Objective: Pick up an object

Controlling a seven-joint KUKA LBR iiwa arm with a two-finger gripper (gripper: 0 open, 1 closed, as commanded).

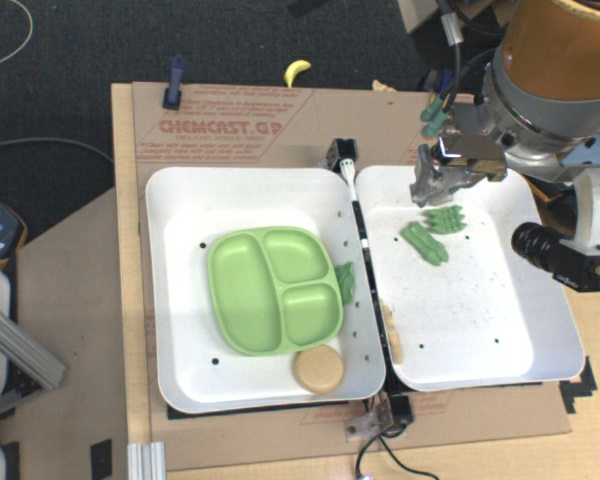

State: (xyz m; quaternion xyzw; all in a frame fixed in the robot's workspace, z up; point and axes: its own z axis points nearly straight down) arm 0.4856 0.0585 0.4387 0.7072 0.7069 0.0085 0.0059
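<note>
Seemingly your gripper (438, 190) hangs over the 2 green pieces (432, 232) in the right bin (500, 313); grip state unreadable; pickup not yet done.

Two bins sit side by side on a board (230, 128). In the left bin (170, 268) a divided plate (275, 290) lies near the middle, with a round cookie (319, 369) just before it, touching its near edge. In the right bin (500, 308) two toy pieces (432, 233) lie close together toward the far left part. The gripper (435, 190) hangs just behind and above them. A banana (297, 70) lies beyond the board's far edge.
</note>
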